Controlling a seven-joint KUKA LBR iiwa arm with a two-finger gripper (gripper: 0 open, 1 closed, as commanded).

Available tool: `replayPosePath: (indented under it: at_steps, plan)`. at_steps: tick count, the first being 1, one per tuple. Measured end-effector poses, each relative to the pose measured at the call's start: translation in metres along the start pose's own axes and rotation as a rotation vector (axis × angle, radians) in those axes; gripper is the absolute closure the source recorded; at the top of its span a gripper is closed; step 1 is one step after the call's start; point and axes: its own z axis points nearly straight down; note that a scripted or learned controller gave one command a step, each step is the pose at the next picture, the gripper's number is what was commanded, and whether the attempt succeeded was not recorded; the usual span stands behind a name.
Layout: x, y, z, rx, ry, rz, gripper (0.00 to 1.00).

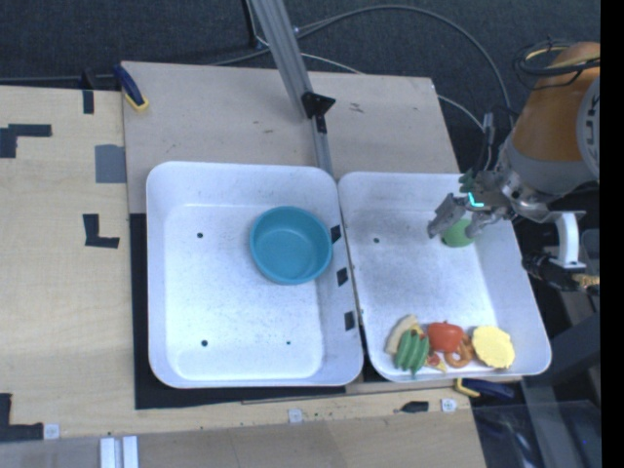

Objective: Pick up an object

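My gripper (455,224) hangs over the right side of the right bin (409,261), reaching in from the right. A small round green object (456,236) shows between its two dark fingers, and the gripper is shut on it. The arm's orange band (551,125) rises behind it. A cluster of small toys lies in the bin's front right corner: a green piece (412,350), a red piece (446,336), a yellow piece (493,347) and a tan piece (401,333).
A blue bowl (290,245) stands in the left bin (195,339), near its back right. A grey metal pole (292,57) slants down to the gap between the bins. Cables run behind the bench at the top right.
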Motion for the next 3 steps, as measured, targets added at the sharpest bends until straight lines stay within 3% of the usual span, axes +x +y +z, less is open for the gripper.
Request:
replayPosePath:
  at_steps: [1, 3]
  plan:
    - [0.0, 0.0, 0.0, 0.0, 0.0, 0.0, 0.0]
    - [0.011, -0.011, 0.105, 0.005, 0.001, 0.0, 0.0]
